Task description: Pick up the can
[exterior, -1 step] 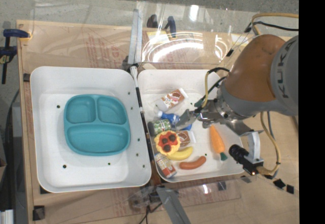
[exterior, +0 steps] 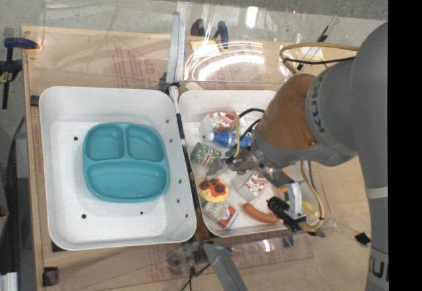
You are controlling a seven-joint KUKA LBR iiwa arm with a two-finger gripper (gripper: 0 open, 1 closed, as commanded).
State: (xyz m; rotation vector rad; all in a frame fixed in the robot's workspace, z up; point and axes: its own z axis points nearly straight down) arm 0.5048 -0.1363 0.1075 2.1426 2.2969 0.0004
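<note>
The can (exterior: 223, 121), small with a red and white label, lies near the back of the right bin (exterior: 191, 106). Just in front of it is a blue and white bottle (exterior: 227, 140). My gripper (exterior: 239, 159) reaches down into the middle of the right bin, beneath the orange band and grey wrist. It sits in front of the can, close to the bottle and a green packet (exterior: 206, 154). The wrist hides most of the gripper from this view.
The right bin also holds a red and yellow toy (exterior: 212, 189), a red packet (exterior: 224, 216), a sausage (exterior: 260, 213) and a white packet (exterior: 255, 184). A teal divided plate (exterior: 125, 161) lies in the left bin (exterior: 59, 111). The arm covers the right bin's right side.
</note>
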